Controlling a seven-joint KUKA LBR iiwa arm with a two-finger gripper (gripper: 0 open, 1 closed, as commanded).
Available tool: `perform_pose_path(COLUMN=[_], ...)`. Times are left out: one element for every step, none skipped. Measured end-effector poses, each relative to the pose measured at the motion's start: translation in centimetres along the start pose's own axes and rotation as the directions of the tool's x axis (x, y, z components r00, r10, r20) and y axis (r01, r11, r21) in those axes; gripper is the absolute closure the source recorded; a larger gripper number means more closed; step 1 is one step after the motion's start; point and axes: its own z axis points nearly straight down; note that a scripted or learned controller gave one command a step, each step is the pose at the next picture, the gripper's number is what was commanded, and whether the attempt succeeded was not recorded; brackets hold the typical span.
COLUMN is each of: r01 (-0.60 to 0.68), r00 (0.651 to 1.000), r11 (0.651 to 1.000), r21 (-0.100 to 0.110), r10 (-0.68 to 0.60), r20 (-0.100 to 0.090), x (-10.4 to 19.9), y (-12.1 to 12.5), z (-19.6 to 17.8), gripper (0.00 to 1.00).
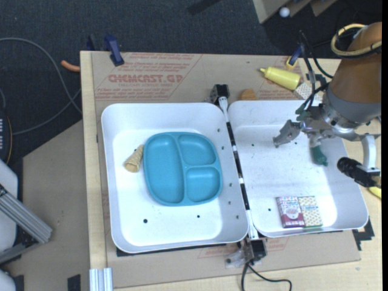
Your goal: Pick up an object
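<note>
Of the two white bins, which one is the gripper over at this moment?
The right bin. The gripper hangs above its upper part, and a small box lies near its front edge. The left bin holds a blue divided plate.

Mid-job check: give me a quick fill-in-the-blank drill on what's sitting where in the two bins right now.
1. The blue divided plate lies in the ____ bin.
2. Touching that plate's left edge is an ice cream ____.
3. The small boxes lie in the right bin, near its ____ edge.
4. The gripper hovers over the ____ bin.

Missing words: left; cone; front; right
</note>
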Motion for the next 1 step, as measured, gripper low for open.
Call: perform_pose_path(r01=[-0.001], r00=[1.000], r11=[1.000], r21=[-0.002], r10=[0.001], r20=[0.002], x=[-6.23], y=[3.04], z=[-0.13], gripper=[0.00])
